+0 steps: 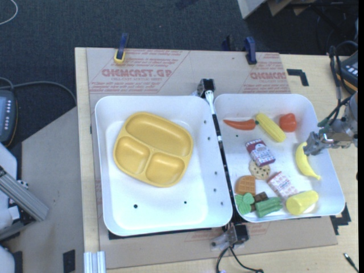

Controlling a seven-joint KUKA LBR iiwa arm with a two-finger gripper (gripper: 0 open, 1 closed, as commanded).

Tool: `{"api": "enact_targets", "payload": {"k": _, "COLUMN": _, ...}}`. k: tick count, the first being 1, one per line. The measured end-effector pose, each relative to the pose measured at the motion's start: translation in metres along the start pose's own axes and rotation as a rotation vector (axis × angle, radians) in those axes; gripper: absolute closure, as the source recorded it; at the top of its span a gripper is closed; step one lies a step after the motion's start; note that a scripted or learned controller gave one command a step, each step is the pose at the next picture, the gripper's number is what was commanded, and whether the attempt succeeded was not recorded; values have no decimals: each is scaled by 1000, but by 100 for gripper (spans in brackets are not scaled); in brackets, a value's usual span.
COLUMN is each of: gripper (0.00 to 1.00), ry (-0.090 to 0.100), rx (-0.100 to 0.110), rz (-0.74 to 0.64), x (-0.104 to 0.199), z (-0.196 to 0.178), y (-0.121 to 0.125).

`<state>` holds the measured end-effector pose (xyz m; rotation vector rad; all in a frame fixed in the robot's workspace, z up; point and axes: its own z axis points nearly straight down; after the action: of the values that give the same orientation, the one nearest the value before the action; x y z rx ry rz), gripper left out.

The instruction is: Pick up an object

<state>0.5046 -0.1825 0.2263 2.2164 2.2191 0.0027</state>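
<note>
Hand (314,147) low at right bin's (324,108) right edge, tip right by top of toy banana (305,162). Can't tell if touching, or how hand is set. Banana lies flat in bin.

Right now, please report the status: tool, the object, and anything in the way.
Tool at right bin's right edge, beside the banana's top end. Nothing seen held. Yellow lemon-like piece just below the banana; corn cob farther left.

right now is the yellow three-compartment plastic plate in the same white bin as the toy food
No, the yellow three-compartment plastic plate lies in the left white bin, while the toy food sits in the right white bin.
</note>
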Motion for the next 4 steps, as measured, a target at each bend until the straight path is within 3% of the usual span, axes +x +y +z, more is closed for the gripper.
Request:
{"api": "enact_targets", "payload": {"k": 3, "gripper": 100, "ry": 3, "rx": 1, "rz": -4, "x": 128, "z": -3, "y": 62}}
{"api": "enact_targets", "payload": {"k": 4, "gripper": 100, "ry": 3, "rx": 3, "rz": -4, "x": 178, "z": 11, "y": 77}}
